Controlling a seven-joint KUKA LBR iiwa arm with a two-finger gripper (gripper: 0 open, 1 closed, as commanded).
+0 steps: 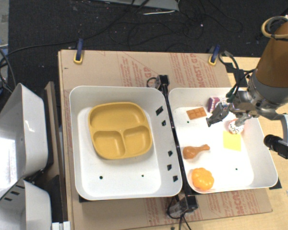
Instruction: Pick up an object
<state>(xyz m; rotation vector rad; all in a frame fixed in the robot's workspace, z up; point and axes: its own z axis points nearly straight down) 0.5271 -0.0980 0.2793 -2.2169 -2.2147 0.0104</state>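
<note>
cardboard (134, 66) under two white bins (120, 186), dark floor (38, 23) around.

The right bin (259, 176) holds 5 objects near the gripper (226, 115): an orange waffle cracker (196, 113) just left of it and a purple item (214, 102) partly behind it. A yellow square (232, 141) lies just below it, and a brown drumstick (196, 151) and an orange pepper (202, 178) lie farther below-left.

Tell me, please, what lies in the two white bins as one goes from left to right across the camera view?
Yellow three-compartment plastic tray → brown drumstick-shaped toy → flat orange waffle-like rectangle → round orange pepper-like toy → small purple object → flat yellow square.
</note>
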